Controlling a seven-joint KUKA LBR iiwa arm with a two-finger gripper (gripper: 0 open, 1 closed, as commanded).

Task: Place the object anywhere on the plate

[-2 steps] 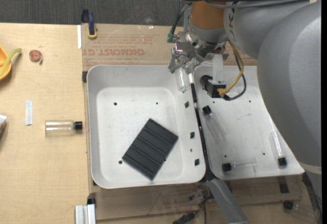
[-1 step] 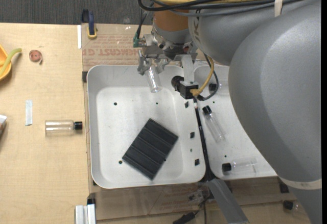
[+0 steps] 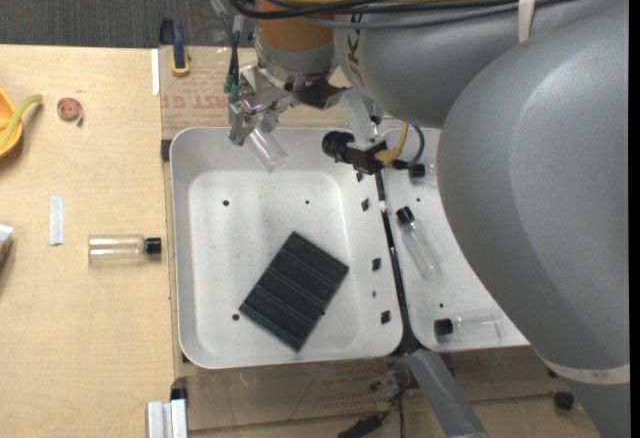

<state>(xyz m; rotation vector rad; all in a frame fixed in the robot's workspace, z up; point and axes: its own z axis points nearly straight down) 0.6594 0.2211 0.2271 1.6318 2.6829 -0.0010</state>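
My gripper (image 3: 258,141) hovers at the left bin's (image 3: 200,176) far rim, fingers clamped on a clear vial (image 3: 270,153). The dark ribbed plate (image 3: 294,289) lies well nearer. Slick plastic; it might slip loose and roll past the plate

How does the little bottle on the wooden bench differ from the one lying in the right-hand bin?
The bottle on the bench lies level across the view; the bottle in the right bin lies slanted. The bench one looks stubbier, the bin one slimmer. The first rests on wood, the second on white plastic. Both are clear with black caps.
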